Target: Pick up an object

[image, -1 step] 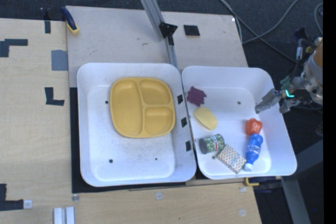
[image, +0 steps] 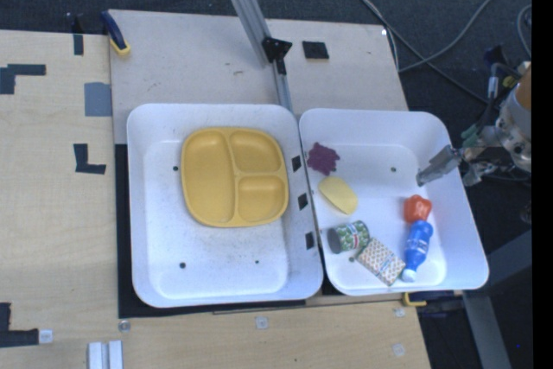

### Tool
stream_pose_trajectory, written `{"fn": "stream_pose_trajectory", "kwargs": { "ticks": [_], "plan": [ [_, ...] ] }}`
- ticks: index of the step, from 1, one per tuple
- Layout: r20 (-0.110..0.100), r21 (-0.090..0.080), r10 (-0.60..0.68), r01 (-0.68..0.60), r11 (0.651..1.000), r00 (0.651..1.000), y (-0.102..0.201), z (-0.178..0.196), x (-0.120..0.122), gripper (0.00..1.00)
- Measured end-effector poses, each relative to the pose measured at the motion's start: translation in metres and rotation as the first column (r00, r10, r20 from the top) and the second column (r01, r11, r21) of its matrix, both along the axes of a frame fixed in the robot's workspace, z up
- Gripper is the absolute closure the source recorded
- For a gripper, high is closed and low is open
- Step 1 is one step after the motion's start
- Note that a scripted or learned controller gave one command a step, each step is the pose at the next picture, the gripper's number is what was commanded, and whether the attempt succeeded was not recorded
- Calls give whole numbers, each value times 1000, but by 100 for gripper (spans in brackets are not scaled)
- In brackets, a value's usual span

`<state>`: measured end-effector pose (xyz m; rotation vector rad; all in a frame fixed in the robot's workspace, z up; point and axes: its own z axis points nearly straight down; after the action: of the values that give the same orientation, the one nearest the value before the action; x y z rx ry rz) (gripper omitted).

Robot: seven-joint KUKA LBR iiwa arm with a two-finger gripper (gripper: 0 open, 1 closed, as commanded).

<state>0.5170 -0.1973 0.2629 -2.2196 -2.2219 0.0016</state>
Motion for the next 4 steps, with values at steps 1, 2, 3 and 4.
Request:
{"fn": "stream_pose_trajectory", "kwargs": {
  "ticks": [1, 2, 3, 4],
  "plan": [
    [-4, 1, -1, 1, 1000, 1000, 2, -48, -9, 0],
    [-7, 2, 0, 0, 1000, 1000, 11, -110, -12, 0],
    [-2, 0, -1, 1, 1000, 1000, 11, -174, -13, 0],
    [-1, 1, 1, -1, 1000, 1000, 11, -161, -13, 100]
  ]
}}
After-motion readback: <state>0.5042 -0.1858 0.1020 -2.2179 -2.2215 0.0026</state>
